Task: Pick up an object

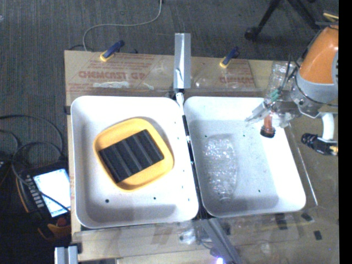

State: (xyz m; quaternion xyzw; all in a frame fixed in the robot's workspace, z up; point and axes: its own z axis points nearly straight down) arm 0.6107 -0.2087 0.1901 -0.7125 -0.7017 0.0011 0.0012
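1. Bench: two shallow white bins sit side by side on a brown board – the left bin (82, 164) and the right bin (286, 191), their inner rims touching along the middle.
2. Left bin contents: a yellow tray-like object with a black ribbed centre panel (133, 154) lies flat, turned at an angle to the bin walls, near the bin's middle.
3. Right bin contents: a clear crinkled plastic item (221, 165) lies lengthwise on the bin floor, left of centre and well apart from the arm.
4. Arm: the grey arm with its orange band (319, 59) enters from the right and reaches over the right bin's upper right corner.
5. Gripper (268, 126): poised at that corner, above the bin floor. A small reddish-brown piece shows at its tip – whether this is a held object or part of the tool cannot be told.
6. Claw state: too small and blurred to judge.
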